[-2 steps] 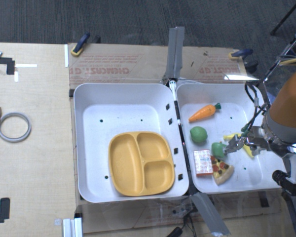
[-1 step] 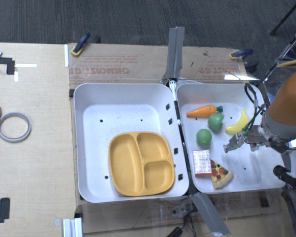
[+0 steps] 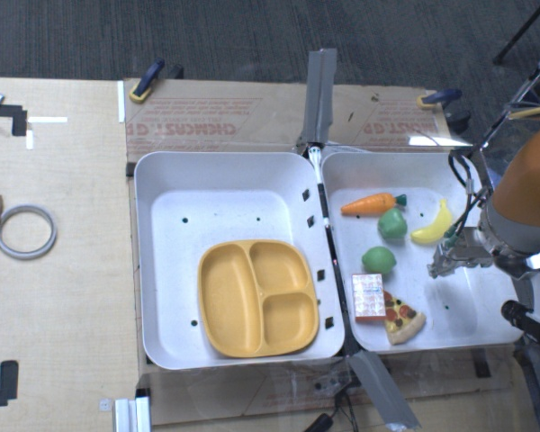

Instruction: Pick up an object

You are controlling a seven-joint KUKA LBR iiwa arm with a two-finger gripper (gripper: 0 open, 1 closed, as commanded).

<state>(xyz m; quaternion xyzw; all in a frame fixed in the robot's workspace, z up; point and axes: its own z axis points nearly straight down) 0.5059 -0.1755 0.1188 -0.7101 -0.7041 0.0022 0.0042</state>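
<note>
Your arm reaches in from the right, orange band showing, with its hand low over the right bin, near that bin's right side. You cannot tell from this angle how the hand is set, and nothing can be seen in it.

The objects lie to its left in the same bin. A banana sits just above and beside the hand. A carrot lies near the bin's top, with a green round fruit just below its leafy end and a second green fruit lower still. A small pink-and-white box rests near the bin's front edge, touching a pizza slice.

The left bin holds a yellow divided plate. On the worktop at far left, a roll of tape lies flat.
</note>
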